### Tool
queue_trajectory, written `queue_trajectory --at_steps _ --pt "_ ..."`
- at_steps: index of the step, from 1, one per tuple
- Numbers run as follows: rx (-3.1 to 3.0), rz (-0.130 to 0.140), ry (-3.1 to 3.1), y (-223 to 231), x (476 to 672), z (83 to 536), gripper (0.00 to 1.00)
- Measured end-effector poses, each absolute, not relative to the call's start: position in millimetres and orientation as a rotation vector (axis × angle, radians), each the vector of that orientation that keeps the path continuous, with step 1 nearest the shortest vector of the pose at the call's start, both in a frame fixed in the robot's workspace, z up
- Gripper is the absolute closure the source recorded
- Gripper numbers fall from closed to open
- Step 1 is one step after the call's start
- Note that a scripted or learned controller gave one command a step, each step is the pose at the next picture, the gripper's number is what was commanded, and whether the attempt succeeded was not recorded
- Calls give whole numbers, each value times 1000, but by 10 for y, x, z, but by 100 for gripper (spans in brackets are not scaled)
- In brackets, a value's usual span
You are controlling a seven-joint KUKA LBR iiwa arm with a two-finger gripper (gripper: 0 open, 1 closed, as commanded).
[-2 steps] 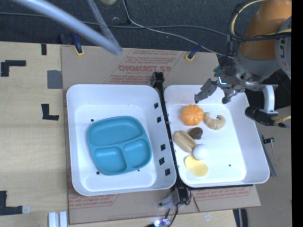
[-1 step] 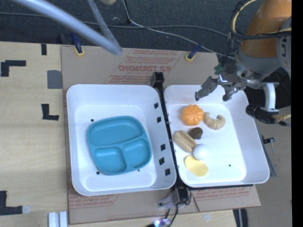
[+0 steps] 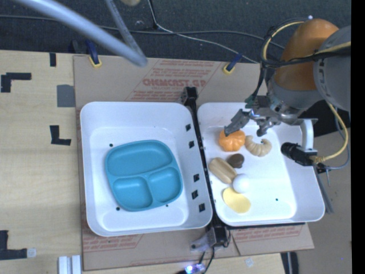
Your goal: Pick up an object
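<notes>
The gripper [image 3: 248,126] hangs over the far part of the right bin [image 3: 285,204], fingers spread and grasping nothing. Just below it sits the orange toy [image 3: 232,141], with a croissant [image 3: 259,147] to its right. A blue divided tray [image 3: 143,174] lies in the left bin [image 3: 94,130].

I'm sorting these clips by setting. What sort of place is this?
Likely a robotics lab bench: two white bins on cardboard, toy food such as a small orange pumpkin, and the arm's end effector above them.
</notes>
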State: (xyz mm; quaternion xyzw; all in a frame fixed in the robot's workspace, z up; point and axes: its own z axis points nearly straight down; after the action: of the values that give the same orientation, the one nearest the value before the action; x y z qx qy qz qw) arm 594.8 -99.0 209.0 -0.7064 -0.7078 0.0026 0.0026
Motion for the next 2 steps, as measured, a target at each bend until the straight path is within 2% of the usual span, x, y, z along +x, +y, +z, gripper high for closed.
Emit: queue_trajectory --at_steps 2 --pt "-2217 8 -2220 -960 5898 897 0"
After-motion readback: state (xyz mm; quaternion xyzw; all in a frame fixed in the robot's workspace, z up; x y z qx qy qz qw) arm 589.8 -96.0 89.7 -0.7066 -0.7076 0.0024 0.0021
